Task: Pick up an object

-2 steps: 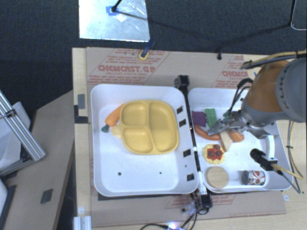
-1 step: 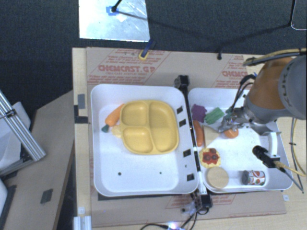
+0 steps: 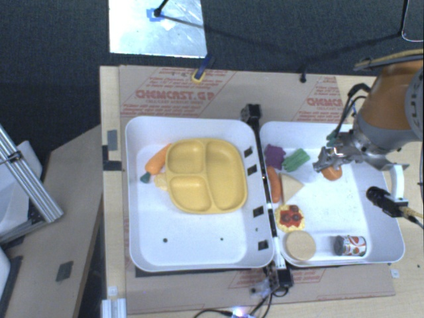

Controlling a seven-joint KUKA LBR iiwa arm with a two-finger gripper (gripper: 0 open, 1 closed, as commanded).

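gripper [image 3: 329, 162]: lowered into right bin [image 3: 381, 197], finger spread cannot be told | small orange object [image 3: 332, 173]: seen right at gripper tip, grasp unconfirmed | left bin [image 3: 142, 197]: yellow divided plate [image 3: 202, 175], carrot [image 3: 157, 158] beside it | surface: cardboard-covered bench [image 3: 175, 88], dark carpet [image 3: 53, 58]

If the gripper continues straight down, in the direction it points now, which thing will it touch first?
Most likely the small orange object directly under the gripper in the right bin. The green piece lies just to its left. Depth is unclear from this slanted view, so the gap between gripper and object cannot be judged.
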